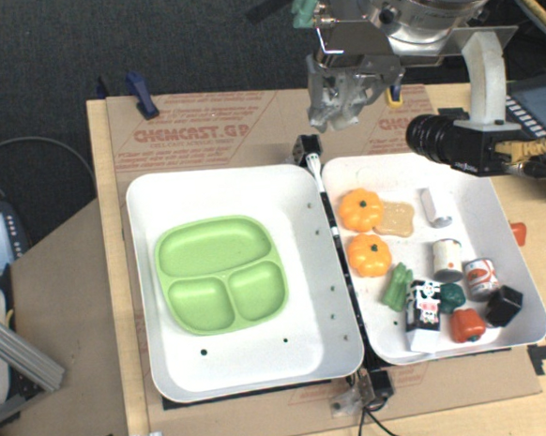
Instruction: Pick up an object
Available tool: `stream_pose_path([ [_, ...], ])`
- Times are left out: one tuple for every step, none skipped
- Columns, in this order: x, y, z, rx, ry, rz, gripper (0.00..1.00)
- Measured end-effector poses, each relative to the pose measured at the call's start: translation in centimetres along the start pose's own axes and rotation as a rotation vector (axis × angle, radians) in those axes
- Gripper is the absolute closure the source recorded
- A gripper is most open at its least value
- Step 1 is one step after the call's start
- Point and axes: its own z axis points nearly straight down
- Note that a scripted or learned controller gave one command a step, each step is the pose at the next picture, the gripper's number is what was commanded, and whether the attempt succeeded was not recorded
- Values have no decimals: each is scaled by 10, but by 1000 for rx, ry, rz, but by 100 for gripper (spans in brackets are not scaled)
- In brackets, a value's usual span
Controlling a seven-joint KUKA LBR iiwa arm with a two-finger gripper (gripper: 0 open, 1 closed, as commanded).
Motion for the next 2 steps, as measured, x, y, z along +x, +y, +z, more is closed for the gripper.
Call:
stream_pose_path([
  [9, -28, 242, 22, -6, 3, 100],
  [-54, -24, 132, -8, 1, 9, 100],
])
